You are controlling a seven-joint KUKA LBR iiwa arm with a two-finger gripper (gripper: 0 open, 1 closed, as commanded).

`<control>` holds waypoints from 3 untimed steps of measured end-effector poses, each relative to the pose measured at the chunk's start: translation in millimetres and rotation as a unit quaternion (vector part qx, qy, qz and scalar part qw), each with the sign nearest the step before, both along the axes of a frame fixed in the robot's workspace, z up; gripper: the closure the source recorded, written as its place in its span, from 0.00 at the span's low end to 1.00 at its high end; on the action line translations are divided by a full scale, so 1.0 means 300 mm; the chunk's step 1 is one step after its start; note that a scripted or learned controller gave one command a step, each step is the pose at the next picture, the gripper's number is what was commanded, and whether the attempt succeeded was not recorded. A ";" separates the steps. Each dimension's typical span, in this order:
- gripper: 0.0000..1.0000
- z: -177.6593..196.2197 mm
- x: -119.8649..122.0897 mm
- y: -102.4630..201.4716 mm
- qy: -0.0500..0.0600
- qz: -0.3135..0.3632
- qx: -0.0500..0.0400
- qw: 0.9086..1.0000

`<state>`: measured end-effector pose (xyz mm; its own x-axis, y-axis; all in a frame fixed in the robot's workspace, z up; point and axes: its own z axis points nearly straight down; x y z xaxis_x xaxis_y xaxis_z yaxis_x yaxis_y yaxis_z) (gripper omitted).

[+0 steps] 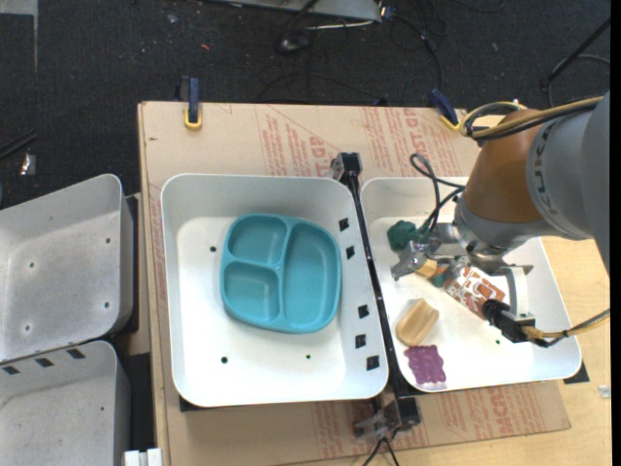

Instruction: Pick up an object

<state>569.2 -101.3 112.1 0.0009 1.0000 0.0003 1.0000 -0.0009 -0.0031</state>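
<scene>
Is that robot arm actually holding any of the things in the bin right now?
It cannot be told. The gripper sits low in the right bin near the green object, but nothing visibly sits between its fingers.

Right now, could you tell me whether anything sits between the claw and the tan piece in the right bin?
Nothing visible does. The claw hangs over the right bin, and the tan piece lies just below it in the picture on bare white floor. The green object and the purple piece lie off to either side.
</scene>
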 end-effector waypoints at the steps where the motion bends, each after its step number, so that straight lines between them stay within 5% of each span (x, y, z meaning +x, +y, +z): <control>1: 1.00 0.043 0.002 0.000 -0.002 -0.001 0.000 1.000; 3: 1.00 0.375 0.061 0.029 -0.004 0.002 -0.001 1.000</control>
